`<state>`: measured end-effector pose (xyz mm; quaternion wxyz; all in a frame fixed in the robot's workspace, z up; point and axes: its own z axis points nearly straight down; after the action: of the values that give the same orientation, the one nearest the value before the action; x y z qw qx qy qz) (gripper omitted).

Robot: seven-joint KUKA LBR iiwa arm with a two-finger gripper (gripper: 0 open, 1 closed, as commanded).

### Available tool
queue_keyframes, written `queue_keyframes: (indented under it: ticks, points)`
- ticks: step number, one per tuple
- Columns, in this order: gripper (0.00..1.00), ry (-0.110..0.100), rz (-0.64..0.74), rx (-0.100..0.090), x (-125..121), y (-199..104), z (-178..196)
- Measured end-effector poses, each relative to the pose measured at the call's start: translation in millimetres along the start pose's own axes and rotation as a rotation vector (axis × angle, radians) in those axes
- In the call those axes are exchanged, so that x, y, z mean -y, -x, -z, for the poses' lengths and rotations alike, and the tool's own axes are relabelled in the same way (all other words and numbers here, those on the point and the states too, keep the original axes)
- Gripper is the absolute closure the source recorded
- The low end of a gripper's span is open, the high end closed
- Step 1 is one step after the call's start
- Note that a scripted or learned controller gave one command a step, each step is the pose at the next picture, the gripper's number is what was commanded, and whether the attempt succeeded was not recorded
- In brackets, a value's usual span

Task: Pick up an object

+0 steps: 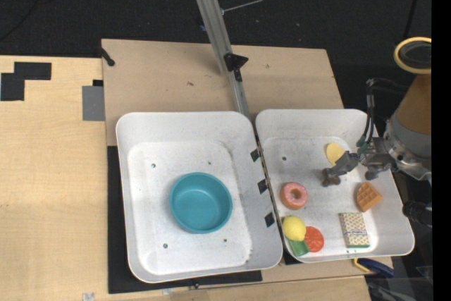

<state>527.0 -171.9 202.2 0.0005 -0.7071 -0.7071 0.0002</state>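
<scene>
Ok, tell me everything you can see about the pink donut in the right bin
The pink-frosted ring donut looks like a plastic toy, glossy pink on top with a paler tan edge and a small centre hole. It lies flat on the floor of the right white bin, near its left wall, above the yellow lemon. Nothing appears to touch it.

The worktop [49, 151] at the left of the frame looks like pale wood laminate, smooth and faintly grained; the board [282, 77] behind the bins is duller, like matt fibreboard. Both bins, the left bin [141, 130] and the right bin [310, 127], seem white plastic, slightly scuffed and speckled. The bowl [201, 202] is smooth teal plastic with a soft sheen. The doughnut [294, 195] looks glossy pink, the waffle [367, 197] rough and ridged. The slanting rail [211, 10] at upper centre is brushed metal. The tool [331, 177] appears dark, matt metal.
</scene>
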Motion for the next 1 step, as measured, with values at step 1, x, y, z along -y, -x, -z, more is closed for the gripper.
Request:
queue_keyframes:
  ticks: [1]
  points:
    - [0.00, -0.005, 0.000, -0.001, -3.7, 0.9, -61.7]
